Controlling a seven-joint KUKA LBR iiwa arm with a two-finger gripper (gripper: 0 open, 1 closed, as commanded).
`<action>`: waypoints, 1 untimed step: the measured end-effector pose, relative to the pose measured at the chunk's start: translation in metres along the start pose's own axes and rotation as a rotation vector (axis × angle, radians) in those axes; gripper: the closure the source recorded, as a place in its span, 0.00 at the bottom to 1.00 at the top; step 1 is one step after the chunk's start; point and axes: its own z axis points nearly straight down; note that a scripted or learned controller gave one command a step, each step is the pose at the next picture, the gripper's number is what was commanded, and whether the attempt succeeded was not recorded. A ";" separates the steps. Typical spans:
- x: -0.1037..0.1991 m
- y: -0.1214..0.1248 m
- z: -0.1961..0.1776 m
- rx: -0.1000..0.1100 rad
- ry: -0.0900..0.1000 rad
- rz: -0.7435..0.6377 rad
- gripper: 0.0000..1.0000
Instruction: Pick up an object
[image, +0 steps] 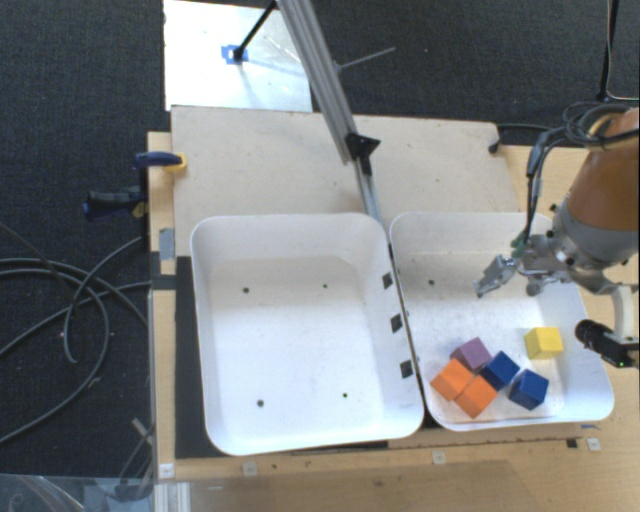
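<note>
Right, here is what I read off the camera view, nearest first.
Right bin (600, 400): shallow and white; I see all the blocks bunched in its near corner.
Orange blocks (465, 387): two of them touching, nearest the front rim, bright with flat square faces.
Blue blocks (516, 379): two dark blue cubes just right of the orange pair.
Purple block (472, 353): pale violet, tucked just behind the orange and blue ones.
Yellow block (544, 342): a little apart from the cluster, toward the right wall.
Left bin (215, 330): white, beside the right one, sharing a middle edge.
Gripper (512, 275): I see it over the far half of the right bin, well apart from the blocks, its fingers spread with nothing between them.
</note>
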 end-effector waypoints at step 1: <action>-0.003 -0.058 0.088 -0.015 -0.002 -0.004 0.00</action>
